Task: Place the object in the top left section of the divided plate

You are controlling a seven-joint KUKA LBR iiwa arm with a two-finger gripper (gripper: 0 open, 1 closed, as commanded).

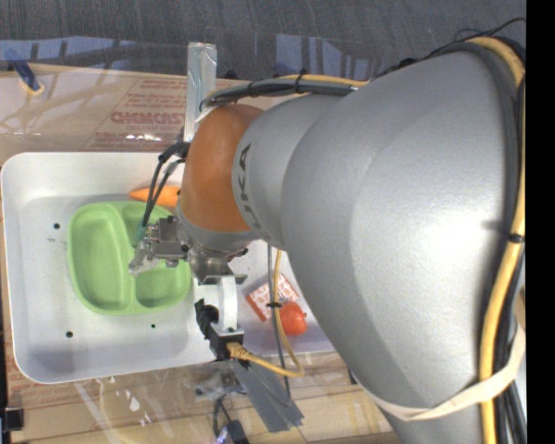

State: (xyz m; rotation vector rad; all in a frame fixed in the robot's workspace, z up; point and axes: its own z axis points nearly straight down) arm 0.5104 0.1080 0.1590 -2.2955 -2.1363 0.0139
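Note:
A green divided plate (100, 259) lies in the left white bin (37, 202), with one long section on its left and smaller sections on its right. My gripper (151, 252) hangs over the plate's right side, above the divider between the smaller sections. An orange carrot-like object (154, 193) lies just past the plate's upper right rim, partly hidden by my wrist. My arm hides whatever lies under the gripper.
The grey arm with its orange band (217, 178) covers most of the right bin. A red-and-white packet (262, 298) and a small red round item (294, 319) lie in the right bin near its front edge. Cables hang by the bench front.

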